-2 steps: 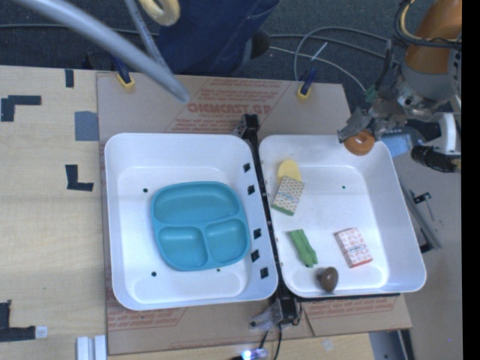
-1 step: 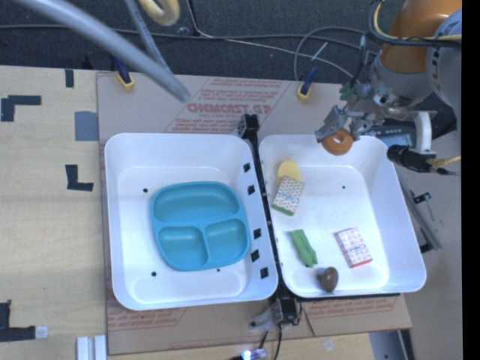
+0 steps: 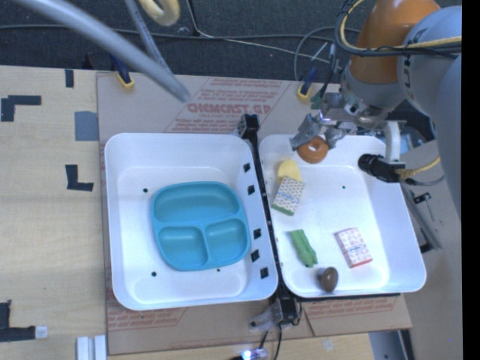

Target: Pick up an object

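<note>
Clamped between the end effector's (image 3: 318,142) fingers is an orange donut (image 3: 313,151), held above the right bin's (image 3: 390,276) far edge at about twelve o'clock. Inside that bin lie a yellow block (image 3: 289,170), a speckled packet (image 3: 288,196), a green piece (image 3: 304,247), a red-patterned box (image 3: 352,247) and a brown lump (image 3: 328,278). At nine o'clock, the left bin (image 3: 124,201) holds a blue divided tray (image 3: 199,225).

The light is bright and even, and it seems to come from above. The two white bins (image 3: 120,201) look nearly overexposed, with only soft, faint shadows inside. The grey pole (image 3: 90,28) at the upper left is blurred and out of focus. The dark background at the top is grainy.
</note>
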Controlling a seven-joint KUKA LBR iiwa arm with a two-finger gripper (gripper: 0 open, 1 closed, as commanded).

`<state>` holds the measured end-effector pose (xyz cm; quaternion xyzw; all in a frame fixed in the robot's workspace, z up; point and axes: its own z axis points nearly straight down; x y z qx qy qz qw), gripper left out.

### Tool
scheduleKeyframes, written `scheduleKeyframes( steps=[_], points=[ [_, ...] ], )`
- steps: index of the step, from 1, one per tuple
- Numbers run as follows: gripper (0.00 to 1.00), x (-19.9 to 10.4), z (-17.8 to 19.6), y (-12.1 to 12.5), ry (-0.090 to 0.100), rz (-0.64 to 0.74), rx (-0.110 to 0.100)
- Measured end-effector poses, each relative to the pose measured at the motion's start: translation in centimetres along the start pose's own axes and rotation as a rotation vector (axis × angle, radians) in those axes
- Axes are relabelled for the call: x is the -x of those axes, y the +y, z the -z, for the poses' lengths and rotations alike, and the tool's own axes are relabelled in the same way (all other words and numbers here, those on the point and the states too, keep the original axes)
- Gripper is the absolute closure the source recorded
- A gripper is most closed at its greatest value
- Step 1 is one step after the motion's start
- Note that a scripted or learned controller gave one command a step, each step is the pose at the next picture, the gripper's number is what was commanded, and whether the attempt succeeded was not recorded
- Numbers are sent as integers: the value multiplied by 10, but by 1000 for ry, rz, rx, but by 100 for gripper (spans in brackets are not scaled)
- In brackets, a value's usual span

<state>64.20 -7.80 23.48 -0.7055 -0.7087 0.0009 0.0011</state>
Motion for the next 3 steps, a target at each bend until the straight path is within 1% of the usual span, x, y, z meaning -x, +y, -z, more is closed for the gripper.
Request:
scheduleKeyframes(
  steps=[1,2,3],
  points=[
    [100,-57,5,-1,1,2,1],
    [100,-106,-5,-1,0,0,0],
    [100,-150,-5,-16,0,1,0]
  ],
)
